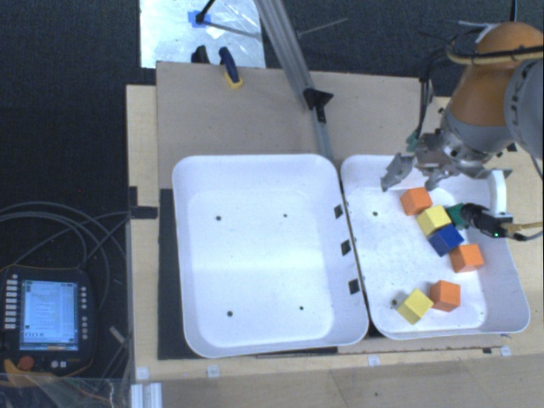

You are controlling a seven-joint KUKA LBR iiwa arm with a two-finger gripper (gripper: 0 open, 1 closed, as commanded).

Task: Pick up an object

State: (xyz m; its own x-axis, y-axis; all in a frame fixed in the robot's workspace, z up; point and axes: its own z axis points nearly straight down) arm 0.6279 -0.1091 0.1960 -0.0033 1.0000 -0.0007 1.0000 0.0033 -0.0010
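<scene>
Tan tabletop point(255, 113) on dark floor, two white bins side by side; left bin point(255, 168) bare, right bin point(374, 253) carries coloured blocks. Pincer point(416, 172) hovers over right bin's far end, fingers spread apart, nothing between them. Nearest target: orange block point(416, 201), just below and slightly right of fingertips, apparently not touching. Yellow block point(434, 218) and blue block point(445, 239) crowd its right side; judged short descent needed.

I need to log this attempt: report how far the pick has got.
Done: the two-finger gripper is over the right white bin, near its far edge. In hand: nothing; its fingers are spread, with no block between them. Left: closing on a block and lifting. The nearest is the orange cube just below it; the yellow cube and blue cube lie beyond.
</scene>
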